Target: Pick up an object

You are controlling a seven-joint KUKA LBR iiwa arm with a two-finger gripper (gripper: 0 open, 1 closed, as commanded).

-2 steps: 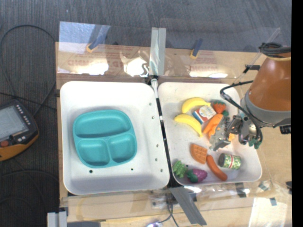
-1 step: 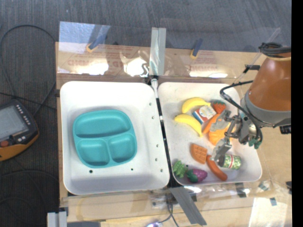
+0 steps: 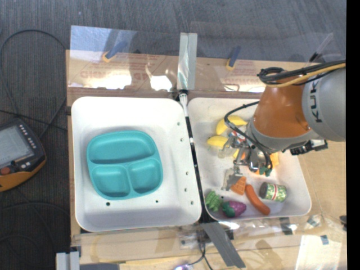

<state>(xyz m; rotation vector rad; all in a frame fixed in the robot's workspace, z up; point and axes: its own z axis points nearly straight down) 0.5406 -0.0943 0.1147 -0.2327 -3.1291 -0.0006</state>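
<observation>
My gripper (image 3: 238, 165) hangs low over the middle of the right bin (image 3: 298, 204), under the orange wrist band. Its tip sits just above a small orange carrot piece (image 3: 240, 185). Yellow fruit pieces (image 3: 217, 141) lie to its left and behind it. To its right stands a small green can (image 3: 274, 192), with a red-orange pepper (image 3: 258, 201) in front of that. A green broccoli (image 3: 212, 199) and a purple eggplant (image 3: 235, 208) lie at the bin's front edge. Nothing is visibly held.
The left bin (image 3: 84, 207) holds a teal divided plate (image 3: 124, 163). A ridge where the two bins meet (image 3: 192, 156) runs between them. A black pendant (image 3: 17, 151) lies off the bench at the far left. Cables loop over the arm at the upper right.
</observation>
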